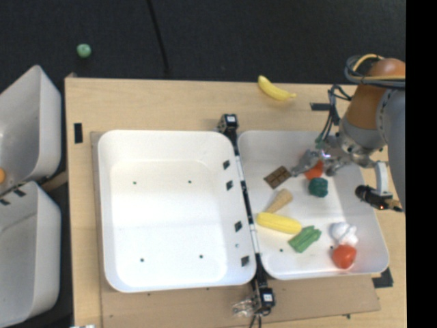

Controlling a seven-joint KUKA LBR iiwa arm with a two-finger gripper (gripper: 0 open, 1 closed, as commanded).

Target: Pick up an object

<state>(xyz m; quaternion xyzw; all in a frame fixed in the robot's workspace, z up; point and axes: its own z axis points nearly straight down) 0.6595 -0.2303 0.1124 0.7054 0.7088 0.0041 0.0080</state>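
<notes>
Task's thing looks like the small orange-red piece [313, 171] in the right bin [263, 149], sitting right under the gripper [315, 162]. Whether it is pinched or just touched, can't tell; the gripper's state isn't readable from here. Judging by looks it's a light, hard plastic toy, smooth and likely to slip, so a squeeze across its narrow middle seems best.

Just beside the orange-red piece, on the near side, sits a teal lump [318, 188], close enough to get bumped. To its left lies a brown block [276, 177], and beyond that a tan cone [278, 200]. Further toward the front: a yellow corn cob [278, 223] near the divider, a green pod [304, 239], a white piece [343, 232] and a red piece [343, 255] touching each other in the corner.

Left bin [164, 210] holds none of the toys. A banana [275, 89] lies on the bench behind the right bin, a green ball [83, 50] far off on the dark floor.
</notes>
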